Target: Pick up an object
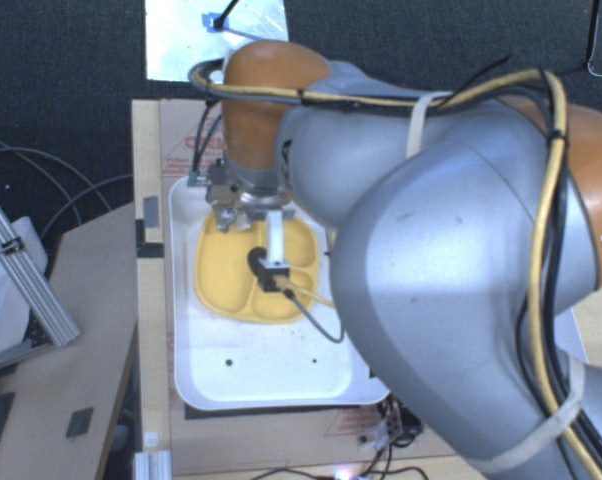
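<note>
A large yellow object (231, 278), rounded and lobed like a soft moulded piece, lies in the back half of the left white bin (271, 368). My gripper (251, 236) reaches straight down onto the yellow object's back part, below the orange band of the wrist (266, 93). A white gripper part with a black end (266, 268) rests against the object's middle. The wrist hides the object's far edge, and I cannot make out whether anything is held.
The arm's big grey body (461, 268) covers the right side of the bench and the right bin. A thin yellow cable (316, 296) trails from the gripper across the object. A metal frame (21, 268) stands off the bench at left.
</note>
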Motion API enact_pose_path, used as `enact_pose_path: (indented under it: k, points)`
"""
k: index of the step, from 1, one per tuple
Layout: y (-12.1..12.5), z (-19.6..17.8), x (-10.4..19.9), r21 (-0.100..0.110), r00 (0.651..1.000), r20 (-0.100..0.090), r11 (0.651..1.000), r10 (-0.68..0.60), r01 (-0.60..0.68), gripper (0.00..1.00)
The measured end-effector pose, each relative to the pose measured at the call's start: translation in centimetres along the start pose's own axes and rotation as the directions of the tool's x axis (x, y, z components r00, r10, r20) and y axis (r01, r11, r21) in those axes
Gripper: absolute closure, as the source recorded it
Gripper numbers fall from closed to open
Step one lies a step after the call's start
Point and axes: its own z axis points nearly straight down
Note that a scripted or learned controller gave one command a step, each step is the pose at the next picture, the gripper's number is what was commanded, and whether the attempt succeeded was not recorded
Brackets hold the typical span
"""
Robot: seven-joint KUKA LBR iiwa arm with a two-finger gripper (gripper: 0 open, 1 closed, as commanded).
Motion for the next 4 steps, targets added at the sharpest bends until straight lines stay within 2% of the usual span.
enact_pose_path:
  k: [1, 2, 3, 4]
  points:
    - [2.2, -10.1, 0.1, -0.010, 1.000, -0.004, 1.000, 0.001, -0.001, 1.00]
    - [-6.9, -15.3, -0.8, 0.002, 1.000, -0.003, 1.000, 0.005, -0.005, 1.00]
    - [-15.4, -1.3, -0.2, 0.023, 1.000, 0.005, 1.000, 0.006, -0.006, 1.00]
    - [-7.7, 2.2, -2.0, -0.011, 1.000, -0.013, 1.000, 0.001, -0.001, 1.00]
